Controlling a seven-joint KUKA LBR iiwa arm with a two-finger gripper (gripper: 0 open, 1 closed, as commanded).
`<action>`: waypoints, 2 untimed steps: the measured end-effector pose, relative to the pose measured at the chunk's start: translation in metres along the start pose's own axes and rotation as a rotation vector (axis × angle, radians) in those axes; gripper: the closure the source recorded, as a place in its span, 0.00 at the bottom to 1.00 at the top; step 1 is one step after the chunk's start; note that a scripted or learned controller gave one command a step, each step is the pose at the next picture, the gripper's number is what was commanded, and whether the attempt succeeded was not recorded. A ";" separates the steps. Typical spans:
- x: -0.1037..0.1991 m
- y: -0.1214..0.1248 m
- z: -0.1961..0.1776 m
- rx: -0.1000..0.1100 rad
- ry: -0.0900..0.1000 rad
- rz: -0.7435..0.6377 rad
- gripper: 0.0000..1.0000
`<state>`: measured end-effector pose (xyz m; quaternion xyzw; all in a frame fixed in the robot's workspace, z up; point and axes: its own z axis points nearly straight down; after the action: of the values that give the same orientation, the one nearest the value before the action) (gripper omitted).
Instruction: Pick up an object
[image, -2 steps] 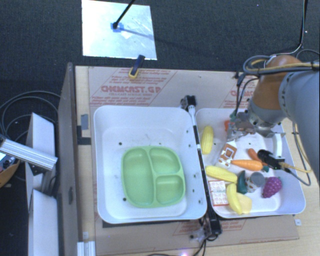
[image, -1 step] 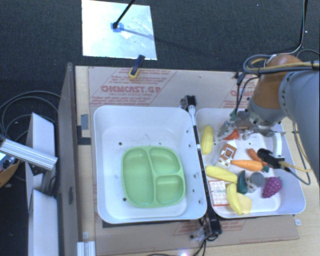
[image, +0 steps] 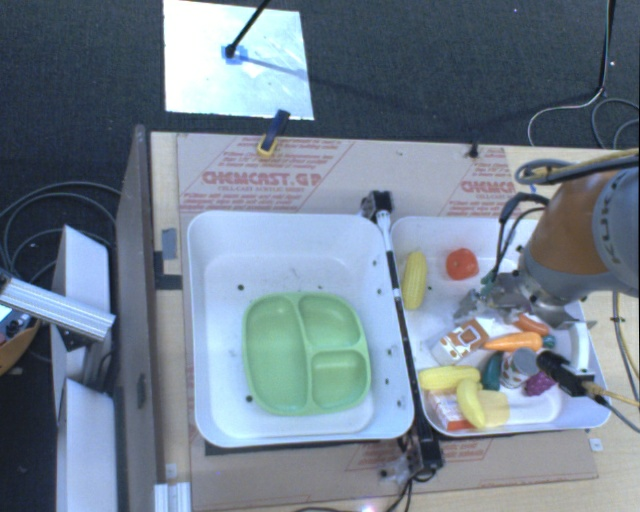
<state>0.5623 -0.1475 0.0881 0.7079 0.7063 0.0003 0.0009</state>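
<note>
The small white-and-orange printed carton (image: 462, 341) is lying tilted in the right white plastic bin (image: 432, 236), at about 7 o'clock from the gripper (image: 487, 297). The grey arm is reaching down beside it; can't tell the gripper's state.

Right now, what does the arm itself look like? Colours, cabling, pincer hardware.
The arm is grey with a wide orange band above the wrist. Thin dark and yellow cables loop along its top near the orange part. At the wrist it narrows into a grey metallic pincer over the right bin. No markings are legible.
</note>
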 end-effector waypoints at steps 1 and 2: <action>0.005 0.056 0.004 -0.004 0.000 -0.008 0.00; 0.020 0.109 0.004 -0.005 0.000 -0.010 0.00</action>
<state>0.6716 -0.1273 0.0848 0.7044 0.7098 0.0021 0.0025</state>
